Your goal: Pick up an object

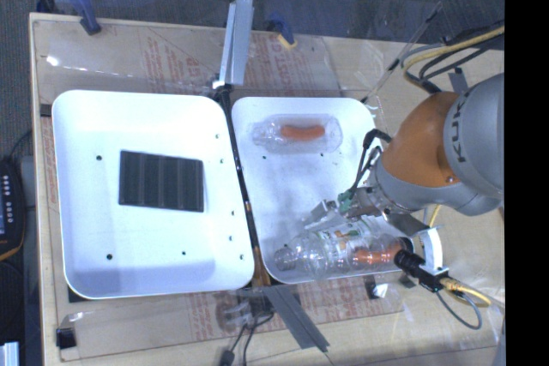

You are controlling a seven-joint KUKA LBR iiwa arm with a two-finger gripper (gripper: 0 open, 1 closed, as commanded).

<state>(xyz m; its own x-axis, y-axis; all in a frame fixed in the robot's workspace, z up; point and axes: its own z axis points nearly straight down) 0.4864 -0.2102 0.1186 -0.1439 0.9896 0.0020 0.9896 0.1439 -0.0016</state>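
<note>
In the right bin (283,184), a clear plastic packet with an orange item inside (296,133) lies near the far wall. A clear plastic bottle with a copper-coloured band (339,255) lies on its side along the near wall. My gripper (336,214) reaches in from the right and hangs low just above the bottle, in the bin's near right corner. Cables and a small green part crowd its tip. The grey arm with its orange band (420,154) covers the bin's right edge.
The left bin (86,219) holds a flat dark ribbed rectangle (161,181) near its middle. A metal bar (234,39) stands at the far end of the divider between the bins. Blue clamps (86,20) sit on the bench's far edge.
</note>
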